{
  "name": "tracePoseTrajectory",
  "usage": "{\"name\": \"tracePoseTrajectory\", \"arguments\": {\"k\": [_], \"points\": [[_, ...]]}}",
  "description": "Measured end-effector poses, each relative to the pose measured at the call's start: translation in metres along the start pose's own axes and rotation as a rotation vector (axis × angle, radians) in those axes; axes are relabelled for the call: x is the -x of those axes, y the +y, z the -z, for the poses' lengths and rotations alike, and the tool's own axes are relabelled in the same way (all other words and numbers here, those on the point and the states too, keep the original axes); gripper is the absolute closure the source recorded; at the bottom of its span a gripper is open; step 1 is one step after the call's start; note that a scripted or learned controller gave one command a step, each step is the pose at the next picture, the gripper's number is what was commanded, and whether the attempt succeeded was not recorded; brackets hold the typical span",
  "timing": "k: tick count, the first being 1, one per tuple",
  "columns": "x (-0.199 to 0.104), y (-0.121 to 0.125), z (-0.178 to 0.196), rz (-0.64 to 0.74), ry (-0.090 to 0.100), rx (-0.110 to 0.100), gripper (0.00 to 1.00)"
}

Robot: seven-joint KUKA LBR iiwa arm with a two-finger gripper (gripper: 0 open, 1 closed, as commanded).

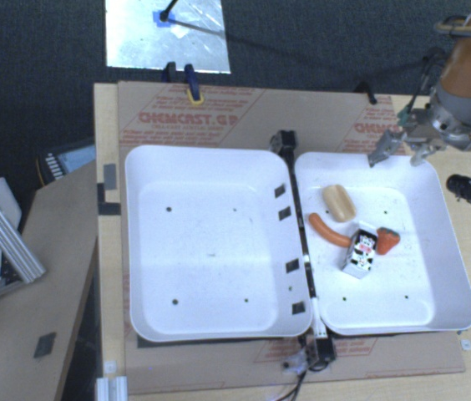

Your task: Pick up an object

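Bins, two of them, white and shallow, sat side by side on a desk [219,111] covered with printed brown cardboard, seen from above at a slant. The left bin [206,241] had a bare floor with a few small dark dots. The right bin [436,307] held four small things clustered near its middle: a tan bun [339,202], an orange sausage [329,230] lying just below it, a black-and-white box [360,253] (patterned like a cow) touching the sausage's lower end, and a small red piece [387,240] right beside the box. The arm [469,69] came in from the upper right. Its tool [403,151] hung over the far rim of the right bin, well apart from the cluster, with its two fingers [382,151] spread apart and nothing between them. A shiny metal sheet [167,23] lay on the dark floor beyond the desk.
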State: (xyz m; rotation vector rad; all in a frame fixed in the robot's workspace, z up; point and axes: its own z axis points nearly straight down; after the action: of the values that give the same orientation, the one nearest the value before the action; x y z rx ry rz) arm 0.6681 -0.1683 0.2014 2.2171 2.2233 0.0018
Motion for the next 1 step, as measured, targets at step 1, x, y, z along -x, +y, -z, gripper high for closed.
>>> {"name": "tracePoseTrajectory", "arguments": {"k": [1], "points": [[-0.0425, -0.0697, -0.0206, -0.001, 0.003, -0.008, 0.00]]}}
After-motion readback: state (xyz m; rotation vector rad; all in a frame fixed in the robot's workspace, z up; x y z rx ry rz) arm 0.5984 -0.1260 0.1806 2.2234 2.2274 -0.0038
